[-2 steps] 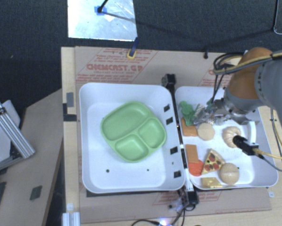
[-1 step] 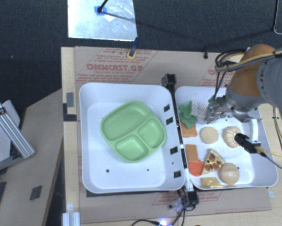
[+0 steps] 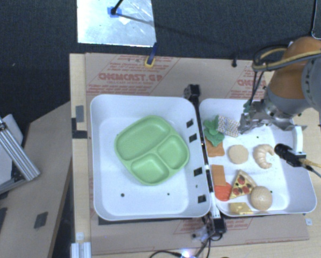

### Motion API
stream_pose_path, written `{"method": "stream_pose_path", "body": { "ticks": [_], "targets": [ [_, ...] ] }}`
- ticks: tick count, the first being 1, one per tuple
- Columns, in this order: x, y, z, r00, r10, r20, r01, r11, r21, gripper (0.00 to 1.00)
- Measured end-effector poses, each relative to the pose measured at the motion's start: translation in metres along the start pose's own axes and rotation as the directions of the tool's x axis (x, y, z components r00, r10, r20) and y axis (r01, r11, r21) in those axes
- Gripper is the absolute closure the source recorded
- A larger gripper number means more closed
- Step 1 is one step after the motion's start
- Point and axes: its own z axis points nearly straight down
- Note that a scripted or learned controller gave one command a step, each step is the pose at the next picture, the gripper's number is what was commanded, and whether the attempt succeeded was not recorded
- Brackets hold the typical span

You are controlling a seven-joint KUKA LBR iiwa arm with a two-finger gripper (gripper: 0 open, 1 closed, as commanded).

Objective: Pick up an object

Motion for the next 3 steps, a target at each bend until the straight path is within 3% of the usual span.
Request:
{"method": "stream_pose_path", "body": {
  "ticks": [1, 2, 3],
  "targets": [
    [0.003, -0.001, -0.064, 1.0, -0.001, 0.0, 0.001, 1.0, -0.003, 1.0],
    [0.003, 0.0, -0.086, 1.0, -0.001, 0.0, 0.001, 1.0, 0.001, 1.0],
    [0.06, 0.01, -0.079, 1.0, -0.006, -0.002, 0.006, 1.0, 0.003, 1.0]
  ]
}}
